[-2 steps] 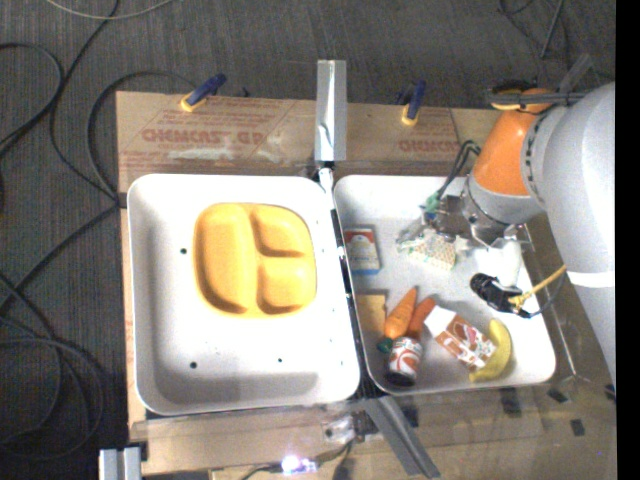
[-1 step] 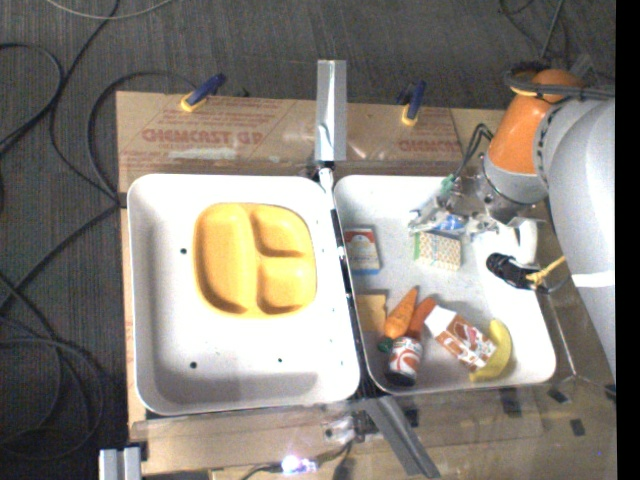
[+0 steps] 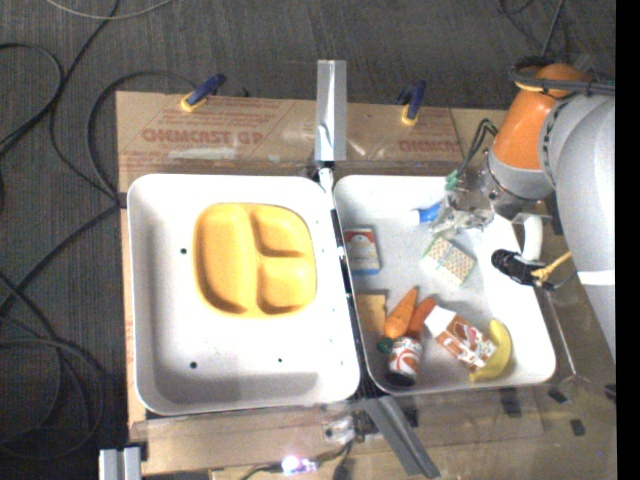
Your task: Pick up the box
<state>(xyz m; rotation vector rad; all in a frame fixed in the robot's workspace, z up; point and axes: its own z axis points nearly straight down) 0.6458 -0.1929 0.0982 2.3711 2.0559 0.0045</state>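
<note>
A small white, red and blue box (image 3: pixel 361 250) lies flat at the left side of the right bin (image 3: pixel 540 368), close to the divider. A red and white carton (image 3: pixel 461 338) lies tilted near the bin's front, next to a banana (image 3: pixel 496 352). My gripper (image 3: pixel 463 211) hangs over the bin's back right part, well to the right of the small box. Just below and in front of it lies a pale checkered packet (image 3: pixel 449 259), and a small blue item (image 3: pixel 430 213) sits at its left.
An orange carrot (image 3: pixel 402 311), a can (image 3: pixel 403 359) and a brown card (image 3: pixel 370 313) lie in the right bin's front half. The left bin (image 3: pixel 160 368) holds a yellow divided tray (image 3: pixel 256 258). A metal post (image 3: pixel 331 108) stands behind the divider.
</note>
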